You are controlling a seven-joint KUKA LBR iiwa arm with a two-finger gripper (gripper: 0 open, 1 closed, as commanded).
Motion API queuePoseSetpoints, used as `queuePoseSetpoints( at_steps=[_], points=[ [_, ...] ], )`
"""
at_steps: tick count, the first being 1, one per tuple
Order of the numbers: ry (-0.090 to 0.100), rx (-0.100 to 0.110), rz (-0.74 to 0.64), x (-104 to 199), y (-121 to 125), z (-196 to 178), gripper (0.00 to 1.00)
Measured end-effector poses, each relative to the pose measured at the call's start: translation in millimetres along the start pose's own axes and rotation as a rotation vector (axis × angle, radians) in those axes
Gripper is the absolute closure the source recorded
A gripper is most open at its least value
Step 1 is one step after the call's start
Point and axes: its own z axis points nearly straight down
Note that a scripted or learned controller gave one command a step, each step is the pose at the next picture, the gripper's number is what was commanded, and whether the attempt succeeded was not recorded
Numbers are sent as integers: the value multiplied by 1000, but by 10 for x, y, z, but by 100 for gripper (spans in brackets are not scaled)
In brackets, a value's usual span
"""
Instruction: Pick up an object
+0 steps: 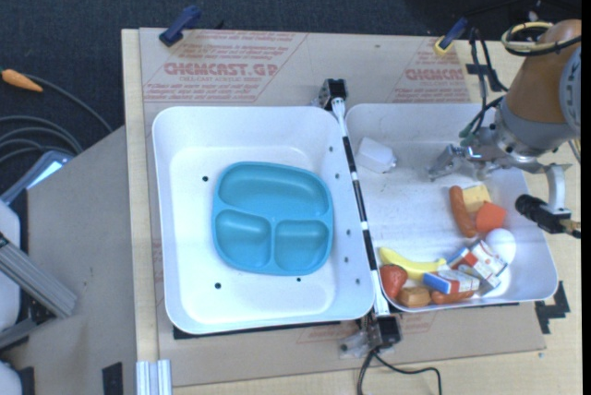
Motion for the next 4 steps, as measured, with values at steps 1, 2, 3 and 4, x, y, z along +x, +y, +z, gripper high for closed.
queuePoseSetpoints(
  at_steps=[1,2,3,4],
  points=[
    [1,1,-1,335,-294,-1,0],
    [0,-2,-2,482,237,-6,0],
    [1,1,0,650,-348,1,0],
    [0,-2,-1,547,102,-5,0]
  ],
)
